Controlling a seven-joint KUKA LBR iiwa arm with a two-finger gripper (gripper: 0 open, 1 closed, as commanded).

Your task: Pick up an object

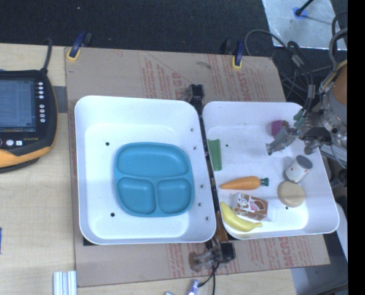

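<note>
1. My tool [285,139] sits in the upper right part of the right bin [244,118], reaching in from the right edge of the frame; its grey fingers look spread apart, with nothing between them.
2. Just above and left of the tool tips I see a small purple object [277,127], close to the tool, though I cannot tell if it touches.
3. Below the tool, towards the bin's right side, lies a small grey-and-white cylinder [298,168] on its side, and just under it a round tan object [290,193].
4. Near the middle of the right bin a carrot [241,183] lies crosswise, green end pointing right.
5. Below the carrot I see a small packet [251,206] with a brown and white print, and beside it at lower left a banana [238,220] near the bin's front wall.
6. A green rectangular piece [214,154] lies along the left wall of the right bin.
7. The left bin [93,121] holds a blue divided plate [153,178], well apart from the tool.
8. At the far left of the frame a control pendant [16,118] with a screen rests on the tabletop [23,226].
</note>
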